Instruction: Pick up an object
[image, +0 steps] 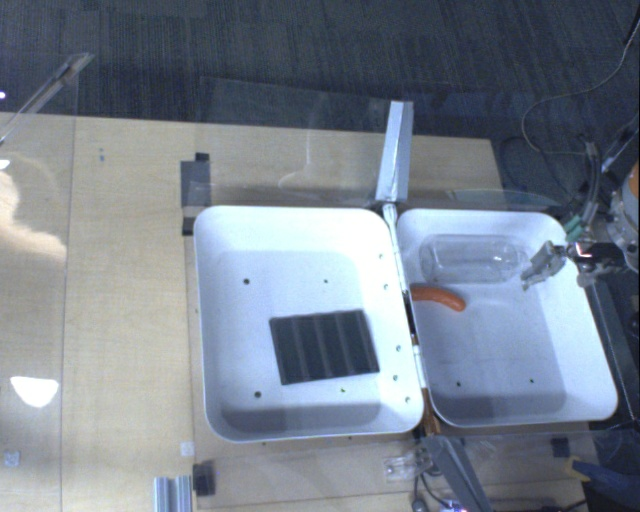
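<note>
I see the gripper (546, 262) at the right bin's (520, 400) three o'clock rim, grip state unclear. The bottle (470, 258) lies at twelve, sausage (438, 297) at ten. I fear the clear, round bottle rolling away.

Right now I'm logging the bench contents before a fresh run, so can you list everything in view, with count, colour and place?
Shallow white plastic bin on the left: one, white, left half of the bench.
Shallow white plastic bin on the right: one, white, beside the first.
Dark grey ribbed rectangular mat: one, dark grey, flat on the left bin's floor.
Clear plastic bottle: one, transparent, lying on its side at the far end of the right bin.
Small orange sausage-shaped object: one, orange, right bin, near its left wall, just in front of the bottle.
Light wooden bench top: one, tan, under both bins.
Tool: one, grey metal, over the right bin's far right corner, near the bottle's end.
</note>
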